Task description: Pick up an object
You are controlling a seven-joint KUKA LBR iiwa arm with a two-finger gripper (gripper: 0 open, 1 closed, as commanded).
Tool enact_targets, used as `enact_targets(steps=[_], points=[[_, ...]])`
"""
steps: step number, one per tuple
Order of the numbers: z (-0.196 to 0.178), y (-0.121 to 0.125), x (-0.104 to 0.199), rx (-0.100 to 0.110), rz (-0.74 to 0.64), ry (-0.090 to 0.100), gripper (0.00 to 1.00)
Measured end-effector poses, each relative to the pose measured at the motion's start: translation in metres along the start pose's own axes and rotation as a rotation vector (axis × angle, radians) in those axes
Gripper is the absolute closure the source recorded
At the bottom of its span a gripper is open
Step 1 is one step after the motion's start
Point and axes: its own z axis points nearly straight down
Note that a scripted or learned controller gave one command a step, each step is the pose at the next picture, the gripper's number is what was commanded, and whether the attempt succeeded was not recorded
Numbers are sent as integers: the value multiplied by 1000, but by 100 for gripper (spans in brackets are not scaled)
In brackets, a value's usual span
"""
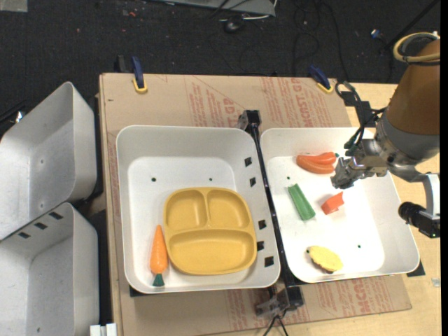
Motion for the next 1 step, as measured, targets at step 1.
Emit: enact_targets(steps=[1], points=[[-3,13,51,0,1,0,100]])
